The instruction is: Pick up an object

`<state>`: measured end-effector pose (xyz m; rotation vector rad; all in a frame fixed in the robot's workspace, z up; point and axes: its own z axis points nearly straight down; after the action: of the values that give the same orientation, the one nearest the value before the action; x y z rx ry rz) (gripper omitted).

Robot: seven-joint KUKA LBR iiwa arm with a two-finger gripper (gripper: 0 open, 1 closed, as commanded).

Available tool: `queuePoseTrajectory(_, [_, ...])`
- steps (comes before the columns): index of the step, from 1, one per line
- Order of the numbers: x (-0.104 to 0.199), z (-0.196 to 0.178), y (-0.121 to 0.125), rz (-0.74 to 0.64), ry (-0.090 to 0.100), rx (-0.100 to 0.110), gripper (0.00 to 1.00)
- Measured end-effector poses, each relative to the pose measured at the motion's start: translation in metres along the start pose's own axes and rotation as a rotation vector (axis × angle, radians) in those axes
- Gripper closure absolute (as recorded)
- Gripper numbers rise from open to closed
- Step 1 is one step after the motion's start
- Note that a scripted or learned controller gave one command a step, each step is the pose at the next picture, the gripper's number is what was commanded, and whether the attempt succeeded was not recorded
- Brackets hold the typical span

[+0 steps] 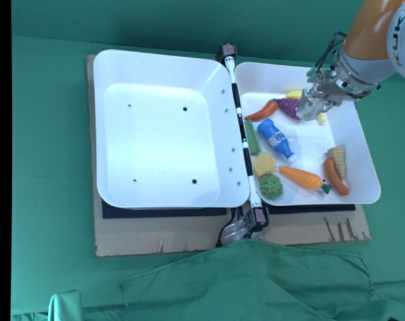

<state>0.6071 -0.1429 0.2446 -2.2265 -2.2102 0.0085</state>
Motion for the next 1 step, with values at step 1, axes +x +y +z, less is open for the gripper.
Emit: queuePoseTrajectory(1, [0.0162, -0.0654, 0.0376, -0.007, -0.002, -0.02, 1.0])
